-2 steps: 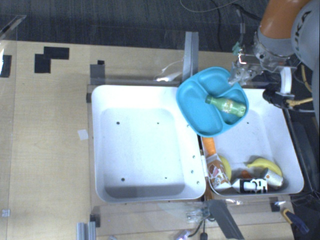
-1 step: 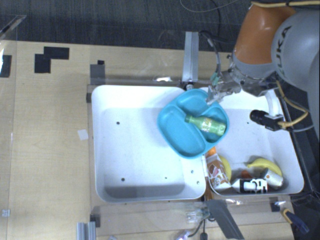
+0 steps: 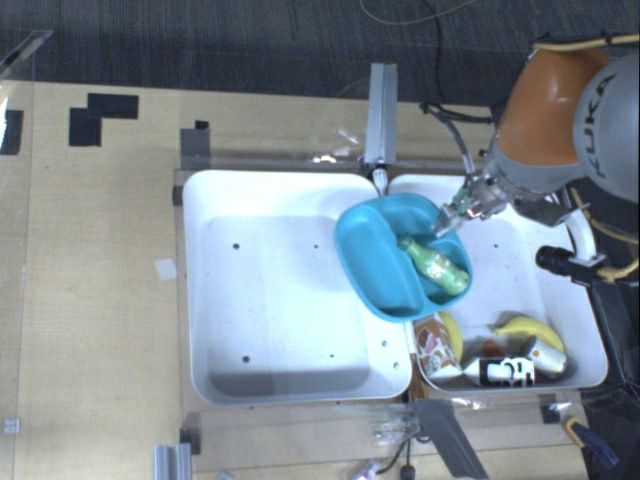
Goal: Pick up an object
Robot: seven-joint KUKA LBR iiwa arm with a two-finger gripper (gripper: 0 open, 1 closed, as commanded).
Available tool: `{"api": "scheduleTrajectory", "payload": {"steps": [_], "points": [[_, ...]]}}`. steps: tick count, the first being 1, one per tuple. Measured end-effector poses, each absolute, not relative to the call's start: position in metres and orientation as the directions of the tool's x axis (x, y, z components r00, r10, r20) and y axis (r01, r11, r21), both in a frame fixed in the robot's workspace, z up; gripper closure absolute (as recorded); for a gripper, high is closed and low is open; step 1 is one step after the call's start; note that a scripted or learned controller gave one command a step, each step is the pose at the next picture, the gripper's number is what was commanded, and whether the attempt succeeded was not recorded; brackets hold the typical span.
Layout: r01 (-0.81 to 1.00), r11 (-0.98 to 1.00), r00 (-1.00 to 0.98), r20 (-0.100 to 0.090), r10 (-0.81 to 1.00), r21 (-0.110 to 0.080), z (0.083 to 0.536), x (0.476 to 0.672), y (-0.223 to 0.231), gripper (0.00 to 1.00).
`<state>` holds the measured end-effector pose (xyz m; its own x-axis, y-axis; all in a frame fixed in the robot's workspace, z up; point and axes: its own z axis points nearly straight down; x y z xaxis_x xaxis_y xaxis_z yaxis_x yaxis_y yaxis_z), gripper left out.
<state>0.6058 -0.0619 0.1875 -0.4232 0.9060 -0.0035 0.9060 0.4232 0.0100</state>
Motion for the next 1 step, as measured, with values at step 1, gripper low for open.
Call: {"api": "scheduleTrajectory", "payload": {"steps": [1], "points": [[0.851,0.525,-0.524,-0.006,0.851,0.008,0.1874,0.4957,-0.0614,1.00]]}}
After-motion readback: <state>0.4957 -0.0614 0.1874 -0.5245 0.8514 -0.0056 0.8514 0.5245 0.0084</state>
